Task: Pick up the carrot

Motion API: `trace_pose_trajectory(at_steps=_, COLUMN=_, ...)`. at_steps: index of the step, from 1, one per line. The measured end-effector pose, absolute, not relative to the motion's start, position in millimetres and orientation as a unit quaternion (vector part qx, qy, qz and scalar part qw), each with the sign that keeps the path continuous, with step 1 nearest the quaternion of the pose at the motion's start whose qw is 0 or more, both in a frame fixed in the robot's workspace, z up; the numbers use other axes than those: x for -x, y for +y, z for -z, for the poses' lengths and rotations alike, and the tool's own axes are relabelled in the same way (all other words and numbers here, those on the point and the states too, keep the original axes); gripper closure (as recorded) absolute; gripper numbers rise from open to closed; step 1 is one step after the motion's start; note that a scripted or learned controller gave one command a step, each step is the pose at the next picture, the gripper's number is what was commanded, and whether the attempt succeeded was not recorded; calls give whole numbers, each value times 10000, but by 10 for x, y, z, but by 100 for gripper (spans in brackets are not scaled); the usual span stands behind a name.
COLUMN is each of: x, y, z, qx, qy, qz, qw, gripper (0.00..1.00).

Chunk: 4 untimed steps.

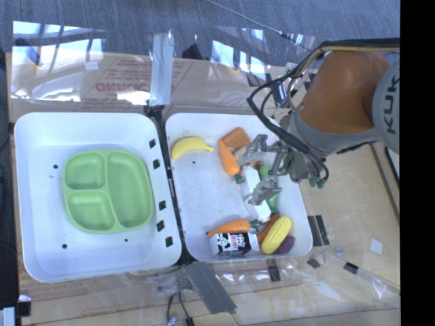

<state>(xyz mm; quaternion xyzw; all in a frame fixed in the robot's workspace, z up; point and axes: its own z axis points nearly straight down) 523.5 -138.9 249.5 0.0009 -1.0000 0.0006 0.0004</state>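
Near edge of the right bin [204, 253]: a milk carton [231, 243], a corn cob [276, 233], and an orange piece [229, 227] lying flat on the carton's top edge. Further in, the carrot [228, 157] lies on the bin floor, orange, tapered, slightly tilted, with a banana [189, 145] to its left and a waffle-like piece [236, 138] touching its far end. My tool [262, 172] hangs just right of it, fingers spread, gripping nothing. I judge I should shift left, align across the carrot's narrow width, then descend, avoiding the waffle.
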Motion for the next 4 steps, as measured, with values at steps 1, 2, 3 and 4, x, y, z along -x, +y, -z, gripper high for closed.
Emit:
trace_pose_trajectory(at_steps=1, x=-5801, y=-1778, z=-1015, qx=360, qy=-9993, qz=16, qw=58, gripper=0)
trace_pose_trajectory(at_steps=2, x=-5852, y=-1758, z=-1178, qx=305, qy=-9995, qz=0, qw=-7, gripper=100)
trace_pose_trajectory(at_steps=3, x=-5852, y=-1080, z=-913, qx=211, qy=-9998, qz=16, qw=7, gripper=100)
trace_pose_trajectory(at_steps=4, x=-4941, y=-1257, z=-930, qx=-1600, qy=-9871, qz=0, qw=-17, gripper=100)
